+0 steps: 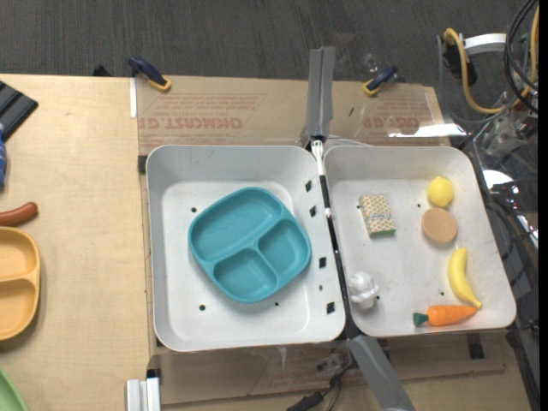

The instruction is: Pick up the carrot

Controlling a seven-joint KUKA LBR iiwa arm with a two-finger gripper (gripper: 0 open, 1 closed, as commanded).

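Note:
The carrot [448,315] is orange with a green stub at its left end. It lies flat near the front edge of the right bin [402,255], just below the banana [462,277].
In the right bin also lie a lemon [440,192], a tan round disc [439,226], a patterned cracker block [377,215] and a small white object [361,290]. The left bin [171,264] holds a teal divided plate [248,245]. An orange plate [15,285] and a sausage [17,213] rest on the bench at left.

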